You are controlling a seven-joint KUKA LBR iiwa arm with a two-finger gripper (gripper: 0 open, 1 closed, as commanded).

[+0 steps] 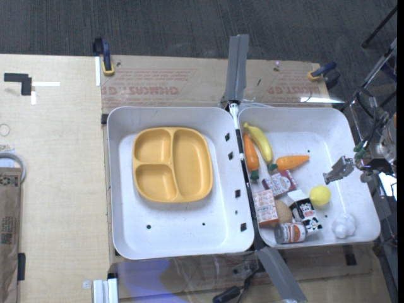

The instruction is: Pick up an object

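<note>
The right bin (328,120) holds several toy groceries. A yellow banana (259,142) lies beside an upright orange carrot (251,154). A second carrot (291,161) lies crosswise near the middle. Lower down are a pink packet (279,183), a red and white box (266,207), a small black and white carton (305,211) and a can (291,233) on its side. A lemon (320,196) sits right of them, and a white lump (343,227) rests in the near right corner. My gripper (341,168) hangs over the bin's right side, above the lemon, with nothing seen in it.
The left bin (120,194) holds a yellow divided plate (172,164). A grey divider post (237,68) rises between the bins at the back. Cardboard (170,81) lies behind them. Cables and the arm's body (379,150) crowd the right edge.
</note>
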